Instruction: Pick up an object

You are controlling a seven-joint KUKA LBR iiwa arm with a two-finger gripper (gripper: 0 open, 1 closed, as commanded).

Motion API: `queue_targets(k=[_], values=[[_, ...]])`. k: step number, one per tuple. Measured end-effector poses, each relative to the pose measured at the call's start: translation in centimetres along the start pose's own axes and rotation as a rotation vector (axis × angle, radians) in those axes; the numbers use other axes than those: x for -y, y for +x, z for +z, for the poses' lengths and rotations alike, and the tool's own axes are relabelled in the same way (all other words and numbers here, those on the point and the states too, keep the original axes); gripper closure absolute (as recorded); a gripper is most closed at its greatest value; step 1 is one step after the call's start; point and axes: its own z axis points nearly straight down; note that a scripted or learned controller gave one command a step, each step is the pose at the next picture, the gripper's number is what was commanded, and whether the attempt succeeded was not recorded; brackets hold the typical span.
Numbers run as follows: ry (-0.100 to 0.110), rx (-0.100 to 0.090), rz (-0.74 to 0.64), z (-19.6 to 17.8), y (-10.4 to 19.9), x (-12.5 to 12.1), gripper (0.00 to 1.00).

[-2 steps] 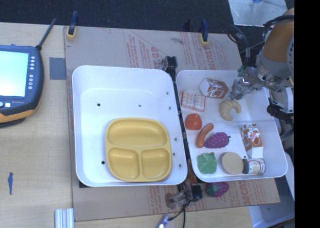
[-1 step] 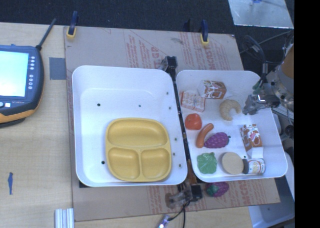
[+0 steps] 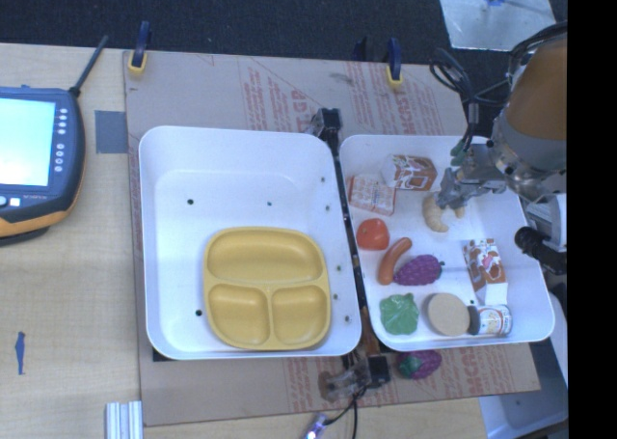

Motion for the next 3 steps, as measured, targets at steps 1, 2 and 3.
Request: queue_targets(k=[1,2,3], values=[[0.000,0.000,0.001,0.0,0.0,0.0,0.00],[0.003,-0.001,0.002,6.1,-2.3,7.4,0.00],[0.002,0.000,0.001,11.9,-1.1,2.8,0.00]])
